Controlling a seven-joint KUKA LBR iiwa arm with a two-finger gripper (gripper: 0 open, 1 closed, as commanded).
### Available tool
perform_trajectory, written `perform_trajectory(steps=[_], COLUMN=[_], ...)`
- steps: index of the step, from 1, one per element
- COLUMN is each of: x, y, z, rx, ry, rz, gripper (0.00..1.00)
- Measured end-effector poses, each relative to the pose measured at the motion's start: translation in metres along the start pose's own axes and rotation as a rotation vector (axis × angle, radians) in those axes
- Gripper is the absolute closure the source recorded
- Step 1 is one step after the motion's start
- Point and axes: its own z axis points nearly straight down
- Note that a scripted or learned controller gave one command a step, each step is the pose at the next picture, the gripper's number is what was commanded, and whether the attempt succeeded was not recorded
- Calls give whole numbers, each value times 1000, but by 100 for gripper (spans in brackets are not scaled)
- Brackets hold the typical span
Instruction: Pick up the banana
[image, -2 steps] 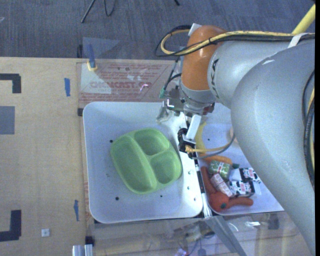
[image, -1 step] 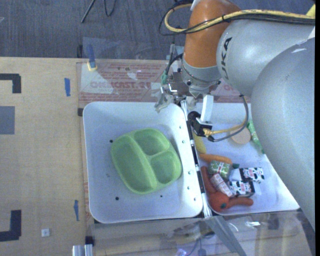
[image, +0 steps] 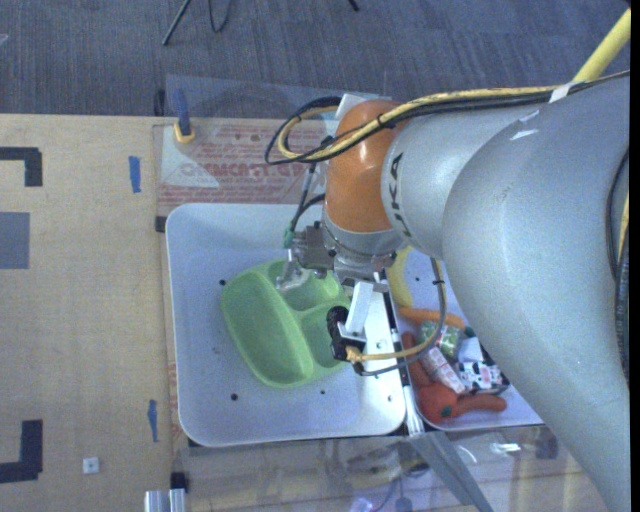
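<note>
One arm (image: 500, 200), grey with an orange band (image: 360, 170) above the wrist, takes up most of the right side and reaches in over the left bin (image: 200, 400). That white bin sits on the bench (image: 80, 300), with a second white bin (image: 520, 420) touching it on the right, largely covered by the arm. In the left bin lies a green bowl (image: 265, 330), tipped on its side with its opening facing up and left. The gripper (image: 295, 270) hangs at the far right rim of the bowl, right against it; how wide it stands and whether it has hold of anything cannot be told, since the wrist hides it. The banana (image: 400, 285) shows as a yellow strip in the right bin, just right of the wrist and near the wall between the two bins, mostly hidden under the arm. Nearer in the same bin lie an orange carrot-like piece (image: 440, 320), a red and orange toy (image: 455, 402) and some small packets (image: 470, 365), crowded together. Yellow and black cables (image: 300, 130) loop off the wrist at the far side.
</note>
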Motion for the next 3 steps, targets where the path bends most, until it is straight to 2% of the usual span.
perform_trajectory(steps=[1,2,3], x=[43,43,38], y=[-62,-62,-58], z=[36,37,23], rx=[-16,-16,-21], ry=[7,7,1], rz=[-39,-38,-29], gripper=[0,0,100])
